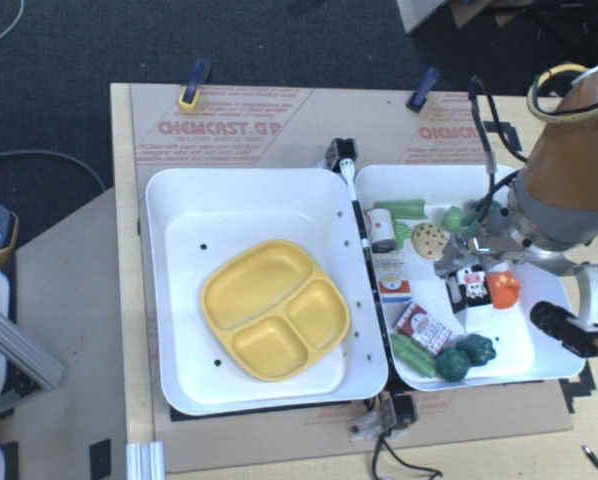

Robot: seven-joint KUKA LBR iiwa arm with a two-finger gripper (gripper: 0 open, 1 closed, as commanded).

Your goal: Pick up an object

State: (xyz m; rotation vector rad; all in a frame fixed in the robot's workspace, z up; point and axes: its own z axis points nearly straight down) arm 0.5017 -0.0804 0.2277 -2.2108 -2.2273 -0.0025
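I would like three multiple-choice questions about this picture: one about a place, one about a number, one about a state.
1. Where is the yellow tray?
A. left bin
B. right bin
C. on the floor

2. How many compartments does the tray have?
A. two
B. three
C. five

3. How does the tray lie?
A. open side up
B. upside down
C. standing on its edge

Answers:
1 A, it lies alone in the left bin.
2 B, ridges divide it into one long and two smaller hollows.
3 A, the hollows face the camera.
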